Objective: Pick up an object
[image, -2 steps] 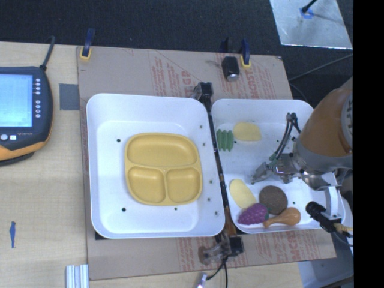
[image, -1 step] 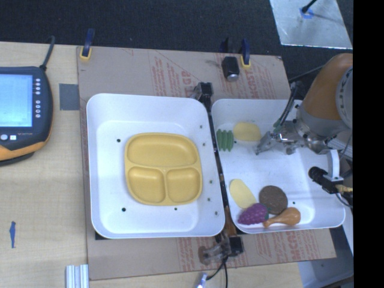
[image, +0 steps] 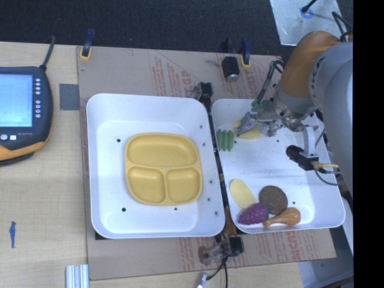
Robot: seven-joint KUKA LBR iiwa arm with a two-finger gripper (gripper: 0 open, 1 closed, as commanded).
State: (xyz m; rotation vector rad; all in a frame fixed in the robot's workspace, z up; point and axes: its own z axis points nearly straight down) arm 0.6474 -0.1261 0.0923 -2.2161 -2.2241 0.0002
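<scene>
At the near rim of the right bin lies a cluster of toy food: a purple bunch of grapes, a tan drumstick-shaped piece touching it, a dark brown round patty just behind, and a pale yellow oval slice to their left. The gripper is down at the far end of that same bin, right over a small pale yellow piece, which looks to be the object it is going for; a green ribbed piece lies just beside it against the bin's left wall. Whether the jaws are spread or closed cannot be told from this slant, and nothing is visibly held between them. To do this step well, the jaws should straddle the yellow piece squarely, low enough to catch its sides, then close before any lift; a flat piece on a smooth bin floor may slip out or be pushed aside. The green piece and the wall between the bins crowd the left side, leaving little room there. The left bin holds a yellow divided plate, well apart from the work. A teach pendant sits on the bench at the far left.
</scene>
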